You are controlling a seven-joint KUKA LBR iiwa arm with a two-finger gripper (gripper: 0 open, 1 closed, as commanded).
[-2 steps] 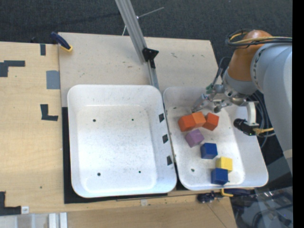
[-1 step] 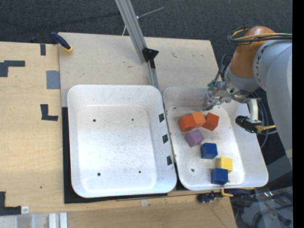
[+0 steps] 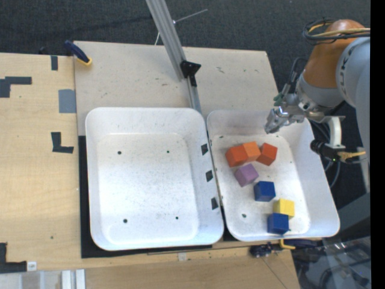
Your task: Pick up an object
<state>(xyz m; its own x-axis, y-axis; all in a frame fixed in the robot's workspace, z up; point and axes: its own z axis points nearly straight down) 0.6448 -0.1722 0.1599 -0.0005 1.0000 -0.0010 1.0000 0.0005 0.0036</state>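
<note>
The right bin (image 3: 301, 161) holds several small blocks. Two orange blocks lie near its middle, a larger one (image 3: 242, 154) and a smaller one (image 3: 267, 153) to its right. A purple block (image 3: 246, 174) sits just below them. Lower down are a blue block (image 3: 264, 191), a yellow block (image 3: 285, 207) and another blue block (image 3: 277, 223). My gripper (image 3: 275, 122) hangs over the bin's far right part, above and apart from the orange blocks. Nothing shows between its fingers.
The left bin (image 3: 144, 179) stands beside the right one. A slanted metal rail (image 3: 171, 38) runs down to the gap between the bins. A blue and yellow tool (image 3: 78, 53) lies at the bench's far left. Cables (image 3: 334, 149) hang by the right bin's edge.
</note>
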